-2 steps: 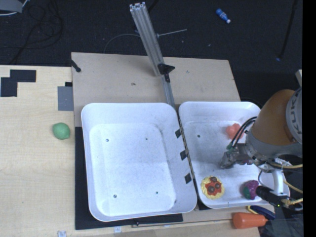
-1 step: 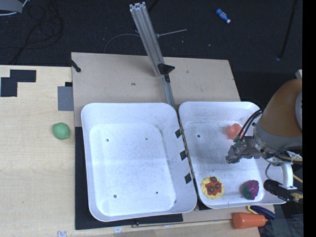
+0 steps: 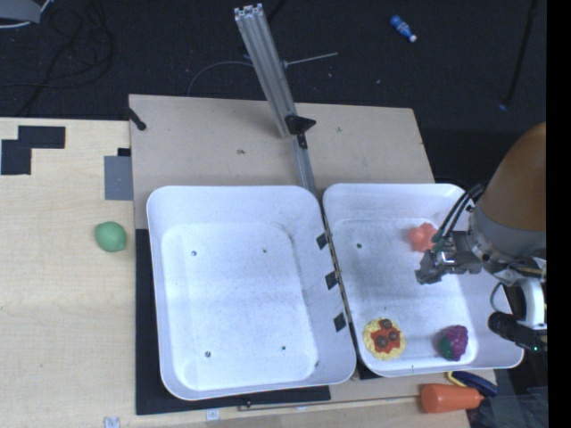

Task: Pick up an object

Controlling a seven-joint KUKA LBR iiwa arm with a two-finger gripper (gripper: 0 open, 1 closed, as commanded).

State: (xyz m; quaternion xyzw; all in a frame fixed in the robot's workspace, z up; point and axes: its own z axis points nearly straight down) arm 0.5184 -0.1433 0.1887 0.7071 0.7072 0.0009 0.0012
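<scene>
My pincer (image 3: 432, 270) hangs over the right bin (image 3: 393, 205); I cannot tell its state. An orange toy (image 3: 421, 236) lies just beside it, toward the bin's far edge. A purple toy (image 3: 453, 341) sits nearer the front rim.

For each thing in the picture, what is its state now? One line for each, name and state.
Gripper: low over the right bin, beside the red object; whether it grips cannot be told.
Red object: lying in the right bin, by the gripper.
Yellow toy: lying in the right bin, near edge.
Purple object: lying in the right bin, near corner.
Green ball: on the bench, left of the left bin.
Orange object: lying outside the bins.
</scene>
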